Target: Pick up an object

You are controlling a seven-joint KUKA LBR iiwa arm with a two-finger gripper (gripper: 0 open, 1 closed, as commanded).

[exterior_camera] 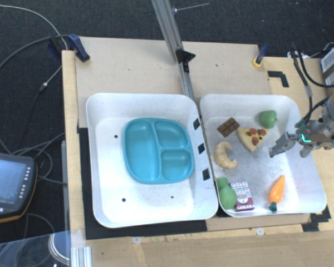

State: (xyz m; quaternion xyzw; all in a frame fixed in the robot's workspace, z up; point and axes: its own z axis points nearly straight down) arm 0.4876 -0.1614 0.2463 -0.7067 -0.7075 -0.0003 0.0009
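The right bin [306, 202] holds several toy foods: a green pepper [268, 118], a pizza slice [251, 137], a chocolate piece [227, 127], a croissant [226, 155], a green pear [226, 194], a small carton [243, 197] and an orange carrot [276, 189]. My gripper [293, 147] hangs over the right side of this bin, right of the pizza slice and above the carrot. Its fingers are spread open and nothing sits between them.
The left bin [103, 204] carries a teal divided plate [157, 149]. A metal pole [170, 26] slants down to the seam between the bins. Cables [303, 71] run along the bench's right edge beside the arm.
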